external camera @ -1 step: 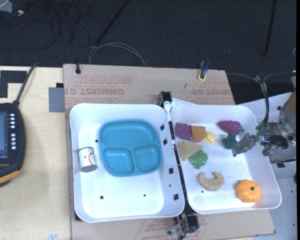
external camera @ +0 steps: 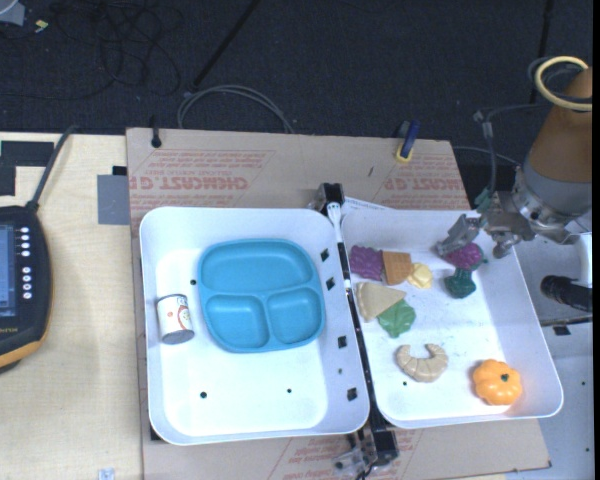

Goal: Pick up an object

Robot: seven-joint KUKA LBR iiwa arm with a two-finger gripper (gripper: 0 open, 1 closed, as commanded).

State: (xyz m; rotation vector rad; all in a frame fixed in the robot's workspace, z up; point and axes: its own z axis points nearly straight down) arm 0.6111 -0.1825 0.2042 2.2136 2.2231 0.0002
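Nearest, at the right bin's [external camera: 540, 363] front corner: orange pumpkin [external camera: 496, 382], sitting alone. Further back, gripper [external camera: 475, 236] low over the same bin's far right part, directly above a small purple piece [external camera: 467, 256]; impossible to tell whether open, closed, or gripping that piece. Just in front of the purple piece and touching it, a dark green lump [external camera: 460, 285]. To the left, a row near the bin's back: yellow bit [external camera: 420, 276], brown block [external camera: 396, 266], purple chunk [external camera: 366, 261], packed side by side. Below that row, beige wedge [external camera: 377, 298] against a green pepper [external camera: 399, 318]. Nearer the front, pale curl [external camera: 423, 361], apart from the rest. Across the divider, left bin [external camera: 170, 388] with a blue tray [external camera: 260, 294] of three compartments and a small white can [external camera: 175, 318] lying just left of it. Under both bins, cardboard [external camera: 230, 173]; on its back edge, a blue clip [external camera: 408, 140]. Far left, a pendant [external camera: 5, 278] with lit screen. At right, arm [external camera: 562, 153] rising out of the bin.
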